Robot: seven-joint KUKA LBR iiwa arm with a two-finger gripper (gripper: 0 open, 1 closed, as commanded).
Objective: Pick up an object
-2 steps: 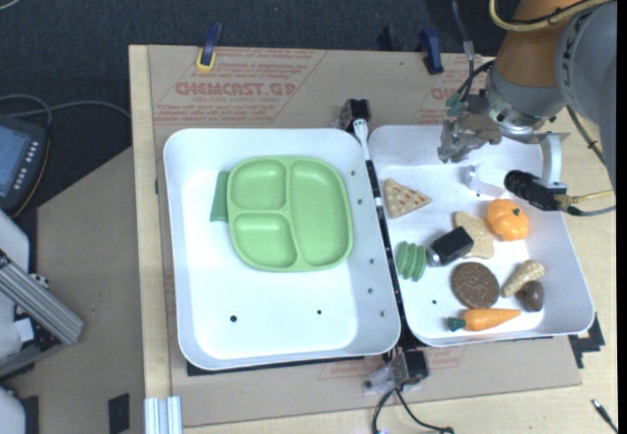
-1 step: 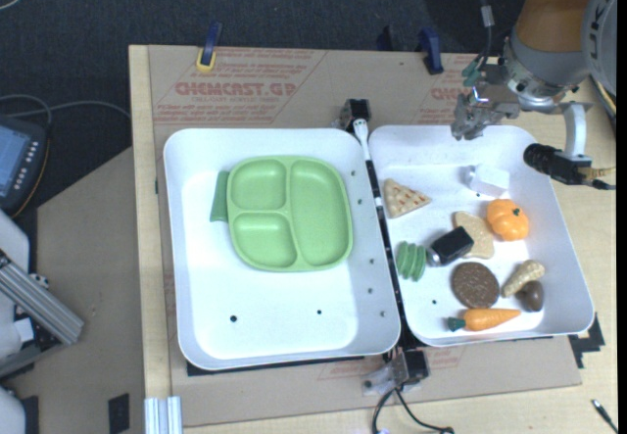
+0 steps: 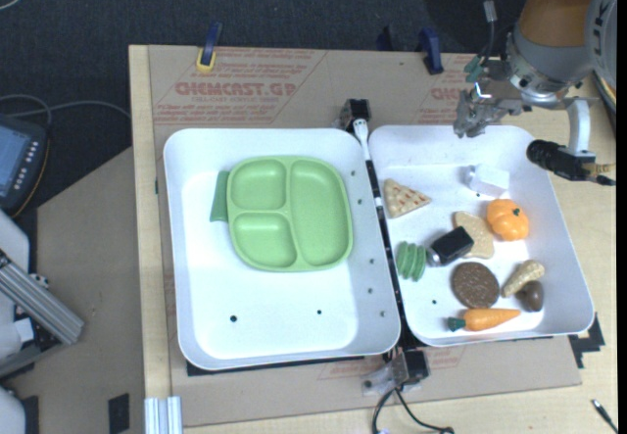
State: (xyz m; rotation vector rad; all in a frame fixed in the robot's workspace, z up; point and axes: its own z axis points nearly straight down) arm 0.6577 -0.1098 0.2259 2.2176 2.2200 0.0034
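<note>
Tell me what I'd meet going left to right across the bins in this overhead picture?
Green divided plate → green ridged piece → round brown cookie → small orange pumpkin. The first sits in the left bin, the rest in the right bin. The tool hovers over the right bin's far edge.

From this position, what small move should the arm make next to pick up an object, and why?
Probably lower the gripper and bring it slightly toward the small white piece. The gripper hangs over the far rim of the right bin, holding nothing, and that piece is the nearest object, lying apart from the orange pumpkin.
</note>
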